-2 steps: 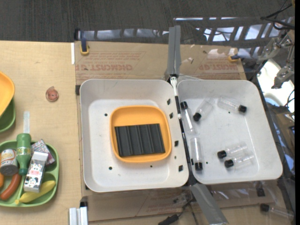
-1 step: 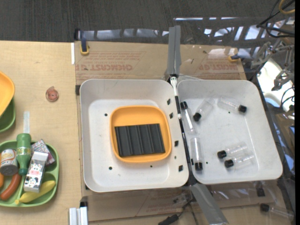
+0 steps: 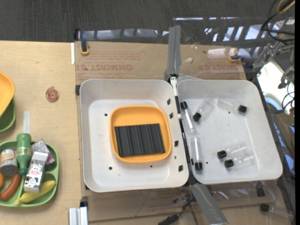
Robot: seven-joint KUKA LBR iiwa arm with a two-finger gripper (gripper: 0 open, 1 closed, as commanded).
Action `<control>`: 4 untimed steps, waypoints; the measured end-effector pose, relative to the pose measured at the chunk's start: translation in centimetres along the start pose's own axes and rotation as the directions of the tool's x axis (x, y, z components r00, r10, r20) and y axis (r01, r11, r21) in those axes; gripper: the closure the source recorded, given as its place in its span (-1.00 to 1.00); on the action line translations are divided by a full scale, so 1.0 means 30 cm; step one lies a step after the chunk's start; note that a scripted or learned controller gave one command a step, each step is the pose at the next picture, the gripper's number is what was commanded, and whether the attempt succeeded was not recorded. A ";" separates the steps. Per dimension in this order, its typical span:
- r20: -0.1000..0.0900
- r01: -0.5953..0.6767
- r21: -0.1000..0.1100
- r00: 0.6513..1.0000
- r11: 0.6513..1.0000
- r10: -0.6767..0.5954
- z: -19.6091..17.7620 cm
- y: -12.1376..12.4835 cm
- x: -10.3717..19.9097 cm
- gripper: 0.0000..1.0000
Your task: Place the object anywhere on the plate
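Note:
An orange plate (image 3: pixel 138 113) lies in the middle of the left white bin (image 3: pixel 93 125). A dark ribbed block (image 3: pixel 140 140) covers most of the plate's inside. Several clear vials with black caps lie scattered in the right white bin (image 3: pixel 262 139). One vial (image 3: pixel 203 110) and another (image 3: pixel 232 105) lie near the bin's back. Two vials (image 3: pixel 187 119), (image 3: pixel 196 153) lie along its left wall. A pair of vials (image 3: pixel 234 155) rests at the front right.
A green tray (image 3: pixel 51 184) of toy food and a small bottle stands on the wooden table at the left. An orange bowl (image 3: pixel 4 95) sits at the left edge, with a small pink piece (image 3: pixel 52 94) nearby. Cables and a frame (image 3: pixel 281 27) crowd the upper right.

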State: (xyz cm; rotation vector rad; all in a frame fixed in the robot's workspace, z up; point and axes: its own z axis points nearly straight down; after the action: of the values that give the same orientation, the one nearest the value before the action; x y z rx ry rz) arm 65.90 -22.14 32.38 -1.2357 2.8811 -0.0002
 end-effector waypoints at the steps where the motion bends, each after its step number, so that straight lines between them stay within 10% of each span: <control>1: 0.000 0.330 -0.003 0.944 0.944 -0.330 0.041 -0.001 -0.003 -1.00; 4: 0.005 0.955 -0.002 0.297 0.297 -0.955 -0.105 0.015 -0.021 -1.00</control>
State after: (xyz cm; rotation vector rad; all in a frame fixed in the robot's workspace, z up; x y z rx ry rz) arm 65.98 -21.38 35.54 -2.7040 1.5882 0.0022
